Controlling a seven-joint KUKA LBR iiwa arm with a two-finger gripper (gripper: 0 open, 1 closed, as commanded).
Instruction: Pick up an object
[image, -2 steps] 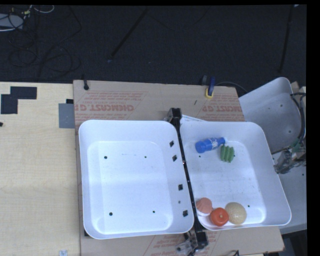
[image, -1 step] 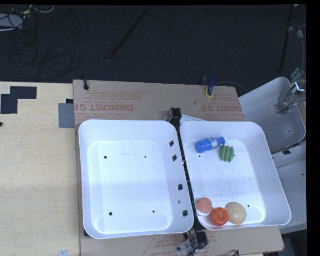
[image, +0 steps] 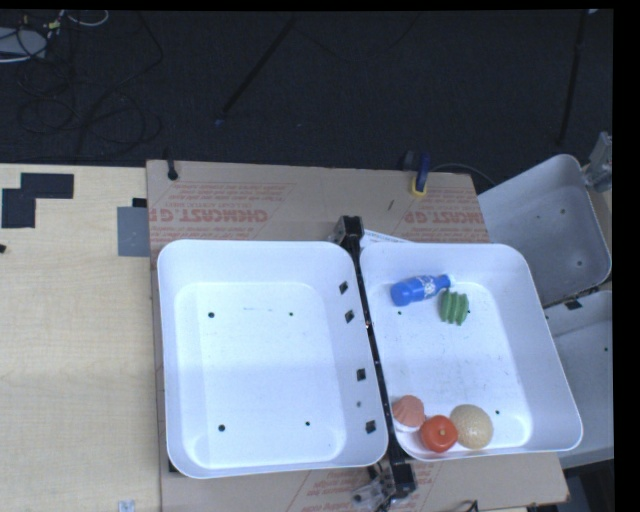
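Light wood tabletop (image: 70, 340), brown cardboard sheet (image: 300, 205) lying flat on it toward the right, two white bins (image: 260, 262) side by side on the cardboard

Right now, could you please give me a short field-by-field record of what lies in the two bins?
left bin: white, shallow, a few small dark holes in its floor
right bin: white, shallow, holds five small objects
far group: blue bottle lying on its side, green ridged object just right of it
near group: pink round piece, red tomato-like ball, tan round ball, clustered at the near edge
under the bins: cardboard sheet with red print
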